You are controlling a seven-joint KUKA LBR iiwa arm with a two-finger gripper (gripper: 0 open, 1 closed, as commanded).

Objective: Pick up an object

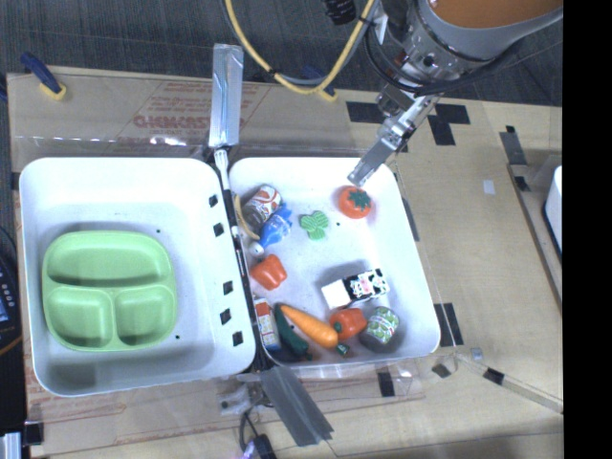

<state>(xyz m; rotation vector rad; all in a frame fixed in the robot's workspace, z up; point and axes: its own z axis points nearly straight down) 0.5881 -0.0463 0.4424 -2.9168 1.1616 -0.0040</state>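
Within the right bin, some ten small toys are counted: one tomato far right, one green leaf piece, one carrot, two orange-red peppers, others mixed. One green divided tray is held in the left bin. Above the tomato the gripper is seen, nothing between its tips; whether parted cannot be told.

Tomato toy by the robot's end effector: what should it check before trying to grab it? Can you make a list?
1. End effector near the tomato toy: ok, just above-right of it in the picture.
2. Tomato free of neighbours: ok, the green leafy toy lies apart.
3. Tomato inside the right bin: ok, near the far rim.
4. Finger opening: cannot tell.
5. Nothing held already: cannot tell.
6. Yellow cable clear of the bin: ok, it hangs behind.
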